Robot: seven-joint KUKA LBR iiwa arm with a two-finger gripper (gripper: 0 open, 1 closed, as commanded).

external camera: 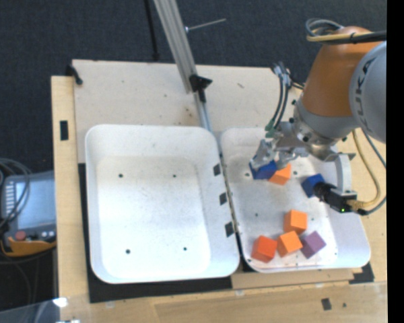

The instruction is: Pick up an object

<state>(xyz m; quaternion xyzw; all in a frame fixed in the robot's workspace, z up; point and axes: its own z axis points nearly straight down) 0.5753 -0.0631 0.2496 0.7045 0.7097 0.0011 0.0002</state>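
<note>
While fingers [266, 159] sit on a blue block [262, 171], grip unclear, orange block [281, 175] touching.

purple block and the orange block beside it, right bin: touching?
Touching. In the camera view the small purple block presses against the orange block on its left, with no white bin floor visible between them.

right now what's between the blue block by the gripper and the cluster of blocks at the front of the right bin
In the camera view, only bare white floor of the right bin separates the blue block from the front cluster. An orange block touches the blue one.
</note>
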